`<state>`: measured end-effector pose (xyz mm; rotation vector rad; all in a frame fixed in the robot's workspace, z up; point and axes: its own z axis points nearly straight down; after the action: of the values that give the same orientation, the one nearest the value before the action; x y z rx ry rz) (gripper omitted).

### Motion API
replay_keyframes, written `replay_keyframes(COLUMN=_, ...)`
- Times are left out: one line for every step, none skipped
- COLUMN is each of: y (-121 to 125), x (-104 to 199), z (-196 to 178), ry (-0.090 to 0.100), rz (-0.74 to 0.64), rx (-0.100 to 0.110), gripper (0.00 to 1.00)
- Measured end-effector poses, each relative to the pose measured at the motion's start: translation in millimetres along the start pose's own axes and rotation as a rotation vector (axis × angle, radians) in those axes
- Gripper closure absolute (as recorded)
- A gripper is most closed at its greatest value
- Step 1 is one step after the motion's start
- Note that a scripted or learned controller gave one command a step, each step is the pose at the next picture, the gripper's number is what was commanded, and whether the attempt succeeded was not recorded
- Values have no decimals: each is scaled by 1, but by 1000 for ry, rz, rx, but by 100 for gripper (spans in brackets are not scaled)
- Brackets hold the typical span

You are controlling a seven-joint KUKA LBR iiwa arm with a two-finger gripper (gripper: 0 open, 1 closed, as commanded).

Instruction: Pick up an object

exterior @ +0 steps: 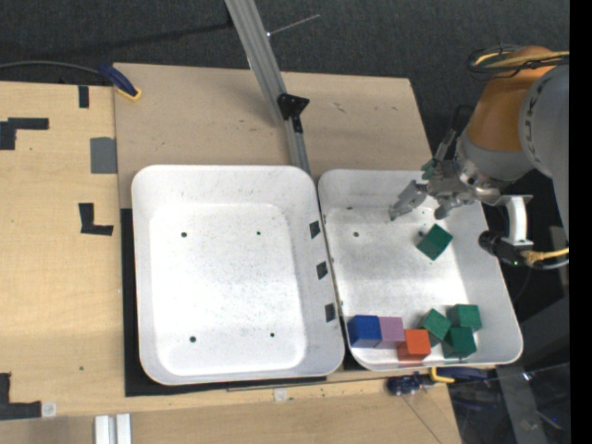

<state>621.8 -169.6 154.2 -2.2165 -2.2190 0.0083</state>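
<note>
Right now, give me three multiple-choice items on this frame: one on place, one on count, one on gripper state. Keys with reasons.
1. Where does the lone green wooden block lie?
A. right white bin
B. left white bin
C. on the bench

2. How many blocks cluster at the right white bin's near edge?
A. two
B. six
C. nine

3. What is between the fingers of the two-finger gripper?
A. the blue cube
B. nothing; they are spread
C. the orange cube

Key: 1 A, it sits on the right bin's floor just below the gripper. 2 B, blue cube, purple cube, orange cube and three green ones. 3 B, the spread fingers enclose only white bin floor.
</note>
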Motion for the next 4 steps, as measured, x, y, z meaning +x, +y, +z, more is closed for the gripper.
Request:
replay_keyframes(y=1, x=0, z=44, ry=0, rz=-1, rx=-2, gripper=0)
replay_keyframes(y=1, x=1, z=64, ry=-1, rz=-1, rx=-3, gripper=0)
replay_keyframes(y=1, x=2, z=53, ry=-1, rz=-3, rx=-5, gripper=100)
replay_keyframes(y=-1, x=12, z=-1, ry=0, rz=-1, rx=-12, gripper=100)
